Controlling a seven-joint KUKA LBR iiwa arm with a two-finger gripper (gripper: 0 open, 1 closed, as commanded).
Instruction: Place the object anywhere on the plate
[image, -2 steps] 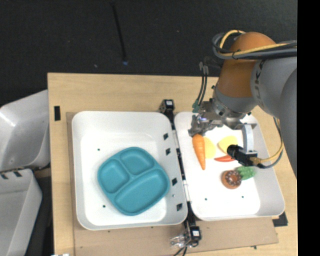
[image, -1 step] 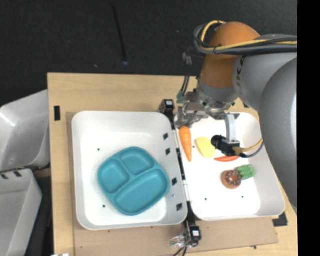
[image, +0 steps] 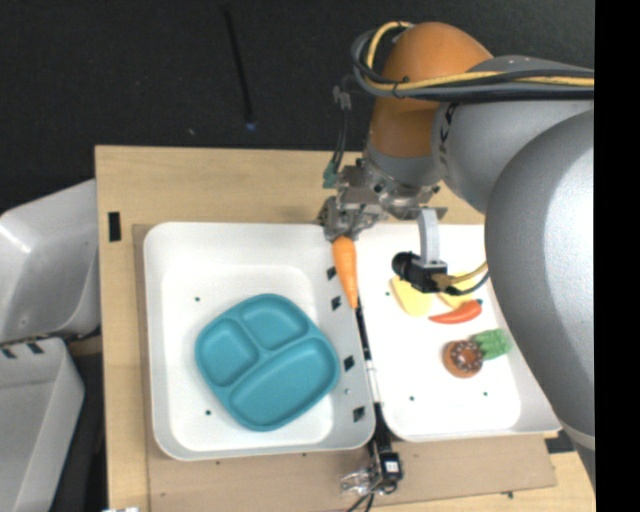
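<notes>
Orange, a toy carrot (image: 345, 268) is seen clamped in the tool (image: 342, 232), hanging above the bins' shared rims. Transport is judged underway; carrying leftward over the blue divided plate (image: 265, 361) is called for.

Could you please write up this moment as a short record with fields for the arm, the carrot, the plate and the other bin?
gripper: above the divide between the two bins, at their far end
carrot: hanging point-down from the gripper, between its fingers
plate: blue, three compartments, lying in the left bin, nothing on it
right bin: holds a red chilli, a yellow piece, a chocolate doughnut, a green piece
task state: carrot not yet on plate
</notes>
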